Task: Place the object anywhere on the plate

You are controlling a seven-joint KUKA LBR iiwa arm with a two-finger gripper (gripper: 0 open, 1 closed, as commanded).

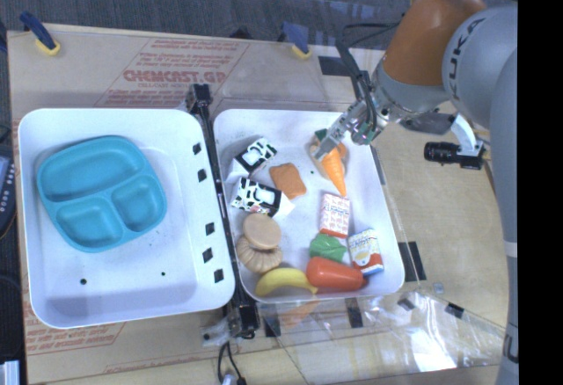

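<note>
The blue three-compartment plate [98, 190] lies in the left bin [53, 295]. An orange toy carrot [333, 165] sits at the upper right of the right bin [299, 124], pointing down. My gripper [334, 138] reaches in from the right and is right at the carrot's top end, touching or nearly touching it. The grey arm with its orange band [427, 32] rises behind it.
The right bin also holds two black-and-white cartons [256, 154] [256, 196], an orange wedge [288, 180], a small box [334, 214], round cookies [260, 243], a banana [283, 281], a red pepper [335, 273], a green piece [327, 245] and a small can [365, 251].
</note>
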